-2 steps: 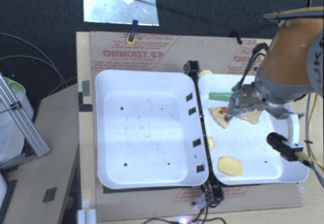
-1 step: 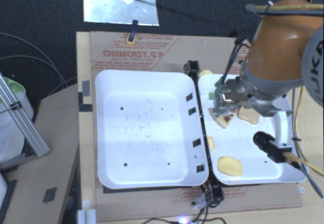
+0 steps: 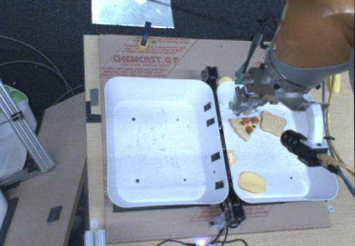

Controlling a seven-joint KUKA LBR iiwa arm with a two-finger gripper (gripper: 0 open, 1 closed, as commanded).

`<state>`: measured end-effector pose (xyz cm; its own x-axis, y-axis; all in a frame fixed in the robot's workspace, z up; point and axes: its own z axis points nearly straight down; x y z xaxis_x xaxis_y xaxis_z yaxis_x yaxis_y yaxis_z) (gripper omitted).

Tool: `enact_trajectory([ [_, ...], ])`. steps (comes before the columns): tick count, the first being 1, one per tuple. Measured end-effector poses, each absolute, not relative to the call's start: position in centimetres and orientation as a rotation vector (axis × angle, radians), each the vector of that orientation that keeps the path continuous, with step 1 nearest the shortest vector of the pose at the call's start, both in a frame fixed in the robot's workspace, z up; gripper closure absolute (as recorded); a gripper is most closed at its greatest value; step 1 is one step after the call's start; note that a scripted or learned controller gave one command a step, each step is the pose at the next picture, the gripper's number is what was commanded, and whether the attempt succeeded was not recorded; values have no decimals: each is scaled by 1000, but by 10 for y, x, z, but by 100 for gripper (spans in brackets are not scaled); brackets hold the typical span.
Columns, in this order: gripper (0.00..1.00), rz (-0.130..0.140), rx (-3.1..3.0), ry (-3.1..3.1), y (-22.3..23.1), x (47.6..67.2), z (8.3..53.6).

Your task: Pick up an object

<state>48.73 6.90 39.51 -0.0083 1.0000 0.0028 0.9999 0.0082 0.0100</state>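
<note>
We see the tool (image 3: 242,107) low in the right bin (image 3: 319,186), whether open or closed we cannot tell, just above the pizza slice (image 3: 244,126), a light, stiff toy we'd pinch across its narrow sides.

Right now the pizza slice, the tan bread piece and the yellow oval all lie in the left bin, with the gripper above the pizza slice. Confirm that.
Wrong bin. The camera view shows the pizza slice, the tan bread piece and the yellow oval in the right bin, not the left bin. The gripper does sit just above the pizza slice.
</note>
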Motion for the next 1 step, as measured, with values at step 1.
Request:
enact_trajectory([
  [1, 100, 14, 2206, 2233, 144, 487, 447],
])
